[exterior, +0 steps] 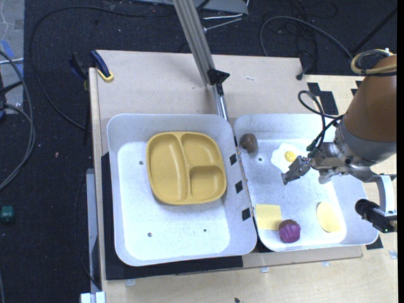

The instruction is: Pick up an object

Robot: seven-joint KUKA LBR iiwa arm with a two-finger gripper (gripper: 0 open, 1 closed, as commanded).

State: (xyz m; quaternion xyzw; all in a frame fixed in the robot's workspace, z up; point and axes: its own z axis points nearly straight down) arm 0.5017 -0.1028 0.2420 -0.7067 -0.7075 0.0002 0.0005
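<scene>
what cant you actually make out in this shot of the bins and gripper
- Gripper in the camera view: too small and dark to tell its finger state or whether it touches the fried egg toy.
- Arm: cut off by the right edge.
- Right bin: its right rim is hidden under the arm.
- Brown object: too small to identify.
- Purple object: too blurred to identify.

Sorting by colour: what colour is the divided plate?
Yellow divided plate, camera view.

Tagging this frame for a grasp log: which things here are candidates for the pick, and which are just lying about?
For the pick:
hand
fried egg toy
brown ball
yellow square
purple fruit
pale yellow oval

Lying about:
yellow divided plate
blue-and-yellow clamp
</scene>
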